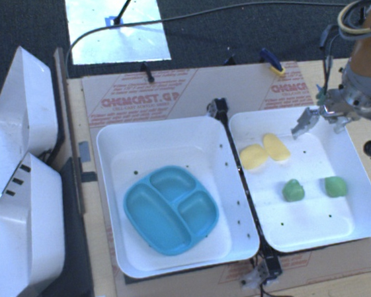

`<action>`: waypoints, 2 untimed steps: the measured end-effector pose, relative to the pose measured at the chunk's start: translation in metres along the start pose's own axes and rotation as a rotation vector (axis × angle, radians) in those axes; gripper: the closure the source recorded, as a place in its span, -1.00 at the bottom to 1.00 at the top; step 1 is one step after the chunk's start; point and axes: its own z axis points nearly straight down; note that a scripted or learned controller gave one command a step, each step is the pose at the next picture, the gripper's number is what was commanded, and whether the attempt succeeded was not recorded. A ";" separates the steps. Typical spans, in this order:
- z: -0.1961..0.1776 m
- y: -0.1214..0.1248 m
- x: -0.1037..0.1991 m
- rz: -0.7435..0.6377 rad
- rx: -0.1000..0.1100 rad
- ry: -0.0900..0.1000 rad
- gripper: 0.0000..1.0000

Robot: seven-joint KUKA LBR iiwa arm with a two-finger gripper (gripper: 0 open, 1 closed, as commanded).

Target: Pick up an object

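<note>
I am reaching in from the right, my hand (310,121) hovering over the far right part of the right bin (353,158). Its fingers are standing apart with nothing between them. Near it, toward the left, two pale yellow pieces (264,152) are lying side by side and touching each other in the bin's far left part, close to the divide between the bins. Nearer the camera, two small green pieces are sitting well apart from each other: one (293,190) near the bin's middle, the other (335,186) toward its right wall. In the left bin (115,146) a blue divided plate (171,208) is lying flat, tilted diagonally. Both bins are resting on the surface (186,94).
</note>
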 end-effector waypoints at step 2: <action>-0.097 -0.032 0.058 -0.005 -0.007 0.001 1.00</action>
